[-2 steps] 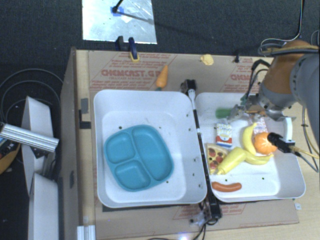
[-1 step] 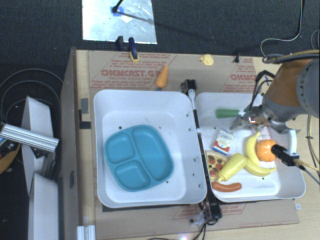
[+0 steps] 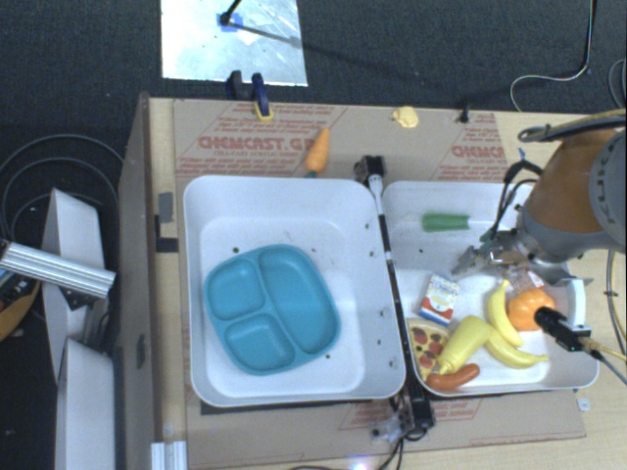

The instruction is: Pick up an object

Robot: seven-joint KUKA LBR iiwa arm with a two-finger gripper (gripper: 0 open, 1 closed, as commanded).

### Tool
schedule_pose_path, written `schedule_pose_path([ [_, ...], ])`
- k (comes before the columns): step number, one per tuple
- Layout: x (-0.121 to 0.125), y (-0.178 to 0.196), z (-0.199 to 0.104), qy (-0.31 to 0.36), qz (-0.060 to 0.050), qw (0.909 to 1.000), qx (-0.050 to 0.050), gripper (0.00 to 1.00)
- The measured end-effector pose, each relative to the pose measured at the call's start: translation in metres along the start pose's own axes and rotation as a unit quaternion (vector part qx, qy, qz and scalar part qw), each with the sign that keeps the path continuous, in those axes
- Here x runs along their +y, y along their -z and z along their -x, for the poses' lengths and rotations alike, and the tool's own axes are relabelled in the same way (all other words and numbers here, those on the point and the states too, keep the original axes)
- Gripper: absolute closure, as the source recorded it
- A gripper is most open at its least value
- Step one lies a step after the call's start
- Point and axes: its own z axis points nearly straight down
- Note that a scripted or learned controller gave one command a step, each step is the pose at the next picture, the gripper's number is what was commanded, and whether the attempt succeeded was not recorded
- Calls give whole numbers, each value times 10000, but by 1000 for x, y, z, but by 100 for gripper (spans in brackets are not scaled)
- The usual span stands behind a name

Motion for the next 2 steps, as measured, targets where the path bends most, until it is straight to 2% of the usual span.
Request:
schedule_pose_path([
  [1, -46, -5, 10, -20, -93, 10000, 22, 0],
  [2, -43, 5, 9, -6, -70, 10000, 25, 100],
])
